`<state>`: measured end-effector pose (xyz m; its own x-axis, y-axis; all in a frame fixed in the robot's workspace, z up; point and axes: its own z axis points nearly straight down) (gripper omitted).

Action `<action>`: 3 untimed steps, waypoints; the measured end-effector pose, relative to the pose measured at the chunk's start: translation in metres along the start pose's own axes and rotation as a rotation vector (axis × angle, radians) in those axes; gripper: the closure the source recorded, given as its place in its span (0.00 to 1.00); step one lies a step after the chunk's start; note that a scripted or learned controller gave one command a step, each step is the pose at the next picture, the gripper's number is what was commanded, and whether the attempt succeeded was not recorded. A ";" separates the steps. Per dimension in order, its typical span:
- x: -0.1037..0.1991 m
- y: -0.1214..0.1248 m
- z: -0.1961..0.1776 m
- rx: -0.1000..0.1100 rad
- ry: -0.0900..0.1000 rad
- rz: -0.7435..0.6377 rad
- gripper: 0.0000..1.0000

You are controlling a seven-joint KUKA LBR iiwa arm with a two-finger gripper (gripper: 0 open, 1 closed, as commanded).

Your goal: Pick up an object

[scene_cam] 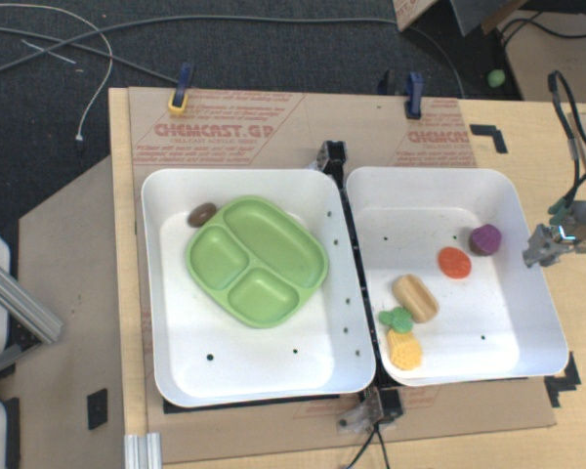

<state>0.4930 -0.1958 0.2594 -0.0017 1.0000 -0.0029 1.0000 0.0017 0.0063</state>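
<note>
Gripper (547, 245) at worktop's right edge, just outside right bin (527, 350); opening impossible to tell. Purple object (485, 238) and orange object (455, 262) inside, near that side.

We read this as a robotics lab. Clamped bench board (313, 125), two white bins (176, 360), loose cables (49, 27) on dark carpet (39, 115).

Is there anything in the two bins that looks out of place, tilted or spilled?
Nothing is spilled or broken. The green divided plate lies turned at an angle to the left bin's walls, and a small brown object rests against its upper left rim.
</note>
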 end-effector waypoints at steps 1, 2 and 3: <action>0.048 0.013 0.006 0.008 0.006 -0.004 1.00; 0.089 0.034 0.004 0.005 0.003 -0.004 1.00; 0.140 0.066 0.003 0.004 0.005 -0.005 1.00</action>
<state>0.5587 -0.0555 0.2569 -0.0069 1.0000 0.0017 1.0000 0.0068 0.0019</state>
